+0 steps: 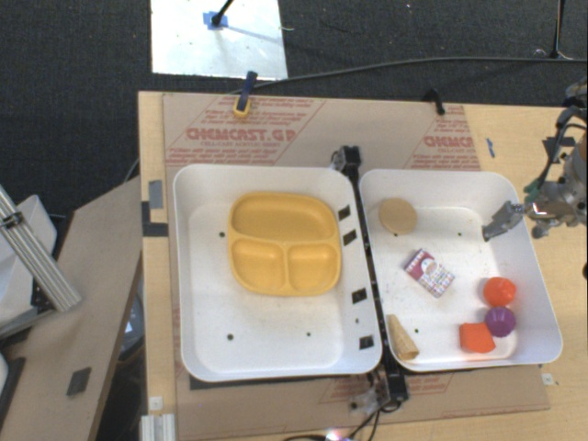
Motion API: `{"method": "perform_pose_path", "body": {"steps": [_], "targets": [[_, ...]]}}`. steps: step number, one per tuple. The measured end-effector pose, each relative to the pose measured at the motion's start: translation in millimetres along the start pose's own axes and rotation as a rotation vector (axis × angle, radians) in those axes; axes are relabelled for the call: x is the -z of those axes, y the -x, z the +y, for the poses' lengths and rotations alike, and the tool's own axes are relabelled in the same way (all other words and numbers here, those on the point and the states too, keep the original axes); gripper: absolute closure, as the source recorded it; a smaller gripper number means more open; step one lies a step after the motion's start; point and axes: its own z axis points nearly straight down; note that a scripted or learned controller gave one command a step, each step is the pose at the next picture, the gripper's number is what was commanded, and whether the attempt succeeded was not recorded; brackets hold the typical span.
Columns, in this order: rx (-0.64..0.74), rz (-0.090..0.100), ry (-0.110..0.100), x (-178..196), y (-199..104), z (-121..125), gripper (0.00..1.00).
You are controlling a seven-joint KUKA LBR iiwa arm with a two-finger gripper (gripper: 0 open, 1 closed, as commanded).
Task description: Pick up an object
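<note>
Your candidate objects all sit in the right bin [537, 288]. Round tan disc [398, 215] near its far-left corner. Small printed packet [429, 273] mid-bin, lying flat and skewed. Orange ball [499, 290] close to the right wall, purple ball [500, 321] just beside it on the near side, looks touching. Orange block [477, 337] touching the purple ball, close to the near wall. Tan wedge [401, 336] at the near-left corner, lying along the left wall.

Gripper [508, 219] is over the bin's far-right corner, nothing between its fingers. Can't tell whether the fingers are spread or closed; they're too small and blurred. It's well apart from the disc and packet, with the orange ball nearest it.

Left bin [197, 246]: yellow three-compartment tray [283, 243] sits toward the far side, roughly centred. Both bins rest side by side, touching, on a bench board [276, 127] with red lettering.
</note>
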Motion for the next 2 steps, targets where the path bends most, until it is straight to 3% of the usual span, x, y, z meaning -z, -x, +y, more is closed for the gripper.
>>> {"method": "perform_pose_path", "body": {"steps": [2], "targets": [[0.0,0.0,0.0,-97,-5,11,0.0]]}}
